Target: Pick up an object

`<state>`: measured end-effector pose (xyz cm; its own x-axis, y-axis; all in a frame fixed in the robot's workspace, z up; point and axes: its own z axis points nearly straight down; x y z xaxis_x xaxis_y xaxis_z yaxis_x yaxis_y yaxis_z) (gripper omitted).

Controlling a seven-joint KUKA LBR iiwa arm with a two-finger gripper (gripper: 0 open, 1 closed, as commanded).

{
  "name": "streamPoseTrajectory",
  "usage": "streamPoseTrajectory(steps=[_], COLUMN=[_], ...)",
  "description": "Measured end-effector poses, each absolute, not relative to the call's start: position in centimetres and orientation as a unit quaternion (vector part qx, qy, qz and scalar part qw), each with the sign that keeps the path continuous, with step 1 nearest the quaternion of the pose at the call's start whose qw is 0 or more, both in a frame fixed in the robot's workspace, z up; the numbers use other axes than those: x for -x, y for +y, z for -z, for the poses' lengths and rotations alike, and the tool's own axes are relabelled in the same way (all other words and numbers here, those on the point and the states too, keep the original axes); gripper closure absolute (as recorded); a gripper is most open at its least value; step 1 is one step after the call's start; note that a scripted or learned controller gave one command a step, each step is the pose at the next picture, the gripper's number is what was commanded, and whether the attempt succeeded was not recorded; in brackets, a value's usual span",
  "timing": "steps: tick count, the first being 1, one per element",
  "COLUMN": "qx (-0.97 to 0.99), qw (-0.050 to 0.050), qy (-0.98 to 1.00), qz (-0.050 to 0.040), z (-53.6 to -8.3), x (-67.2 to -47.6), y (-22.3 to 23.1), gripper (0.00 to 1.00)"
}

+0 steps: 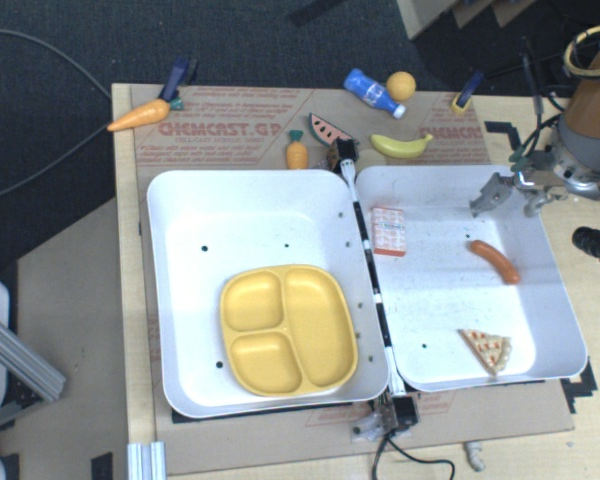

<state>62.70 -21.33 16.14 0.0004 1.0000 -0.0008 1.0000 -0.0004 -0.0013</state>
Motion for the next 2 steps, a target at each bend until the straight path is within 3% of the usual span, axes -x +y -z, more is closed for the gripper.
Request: streamPoseTrajectory(steps=[1,2], qx=[0.707,0.707], qw=[0.001,0.001], qy=[-0.707,-0.707], qz=[-0.0004,-0.0004], z=[-11.2,-10.8], x=[-60.4,-59.1], y=[-20.2,-21.6], gripper=[0.00,0.00])
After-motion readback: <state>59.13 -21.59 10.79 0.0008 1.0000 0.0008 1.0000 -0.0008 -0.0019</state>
